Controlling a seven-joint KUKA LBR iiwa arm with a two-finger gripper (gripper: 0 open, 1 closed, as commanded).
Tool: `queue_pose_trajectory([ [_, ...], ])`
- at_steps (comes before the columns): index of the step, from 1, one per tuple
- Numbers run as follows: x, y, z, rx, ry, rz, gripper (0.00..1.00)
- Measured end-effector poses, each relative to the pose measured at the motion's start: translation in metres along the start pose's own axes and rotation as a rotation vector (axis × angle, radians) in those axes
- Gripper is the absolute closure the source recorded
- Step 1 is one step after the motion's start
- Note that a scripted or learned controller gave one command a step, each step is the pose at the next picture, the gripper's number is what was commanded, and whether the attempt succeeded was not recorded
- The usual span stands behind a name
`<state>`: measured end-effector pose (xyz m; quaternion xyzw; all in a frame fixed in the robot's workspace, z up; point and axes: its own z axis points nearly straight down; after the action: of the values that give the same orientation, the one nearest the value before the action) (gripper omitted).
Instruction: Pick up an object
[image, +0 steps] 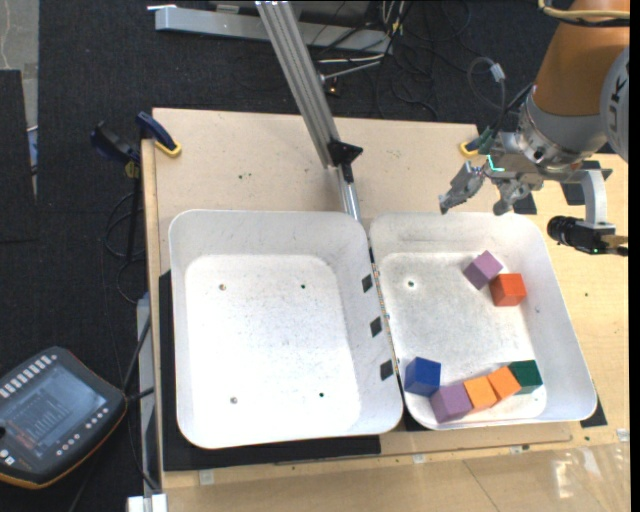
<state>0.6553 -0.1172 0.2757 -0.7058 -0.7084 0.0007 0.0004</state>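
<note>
Gripper (486, 194) with fingers spread wide, holding nothing, above right bin (560, 300).

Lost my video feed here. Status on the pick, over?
Claw open, holding nothing, above the right bin's far rim. Nearest: purple cube, orange cube touching it. Four more cubes along the near wall. Path clear.

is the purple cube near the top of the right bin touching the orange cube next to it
Touching: the camera view shows the purple cube and the orange cube meeting at a corner, with no bin floor visible between them.
</note>
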Motion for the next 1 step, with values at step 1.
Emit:
queue_pose_trajectory([
  [1, 0.0088, -0.0023, 0.0477, 0.004, 0.001, 0.001, 0.0],
])
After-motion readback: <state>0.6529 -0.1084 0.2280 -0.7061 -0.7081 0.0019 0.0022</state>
